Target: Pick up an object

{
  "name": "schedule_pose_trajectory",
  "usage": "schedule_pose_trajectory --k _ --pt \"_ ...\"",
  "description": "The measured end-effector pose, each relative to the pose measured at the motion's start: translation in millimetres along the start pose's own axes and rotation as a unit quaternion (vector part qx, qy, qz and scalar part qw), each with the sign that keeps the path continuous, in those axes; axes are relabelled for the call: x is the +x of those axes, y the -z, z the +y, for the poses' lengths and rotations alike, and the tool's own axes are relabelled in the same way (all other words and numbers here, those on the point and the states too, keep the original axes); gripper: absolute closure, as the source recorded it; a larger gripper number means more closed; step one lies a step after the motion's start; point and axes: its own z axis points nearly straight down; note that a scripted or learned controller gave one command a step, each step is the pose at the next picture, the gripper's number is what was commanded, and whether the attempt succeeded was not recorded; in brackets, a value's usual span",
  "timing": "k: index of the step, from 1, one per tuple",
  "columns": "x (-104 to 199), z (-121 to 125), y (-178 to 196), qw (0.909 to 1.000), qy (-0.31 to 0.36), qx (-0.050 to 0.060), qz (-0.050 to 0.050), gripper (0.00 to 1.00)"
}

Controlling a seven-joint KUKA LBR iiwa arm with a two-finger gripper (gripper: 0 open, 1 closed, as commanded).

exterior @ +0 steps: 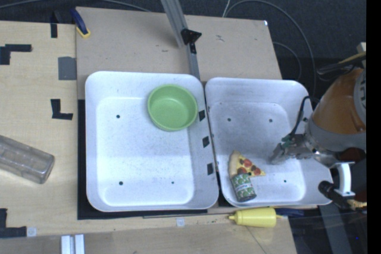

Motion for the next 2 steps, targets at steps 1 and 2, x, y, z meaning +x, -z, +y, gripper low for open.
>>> schedule_pose_trajectory --k 1,2 --pt "0.4 10.5 55.7 1.0000 0.000 -0.002 -0.001 1.00" --pt "-8.8 13.6 103.7 1.0000 0.000 -0.003 -0.002 1.00"
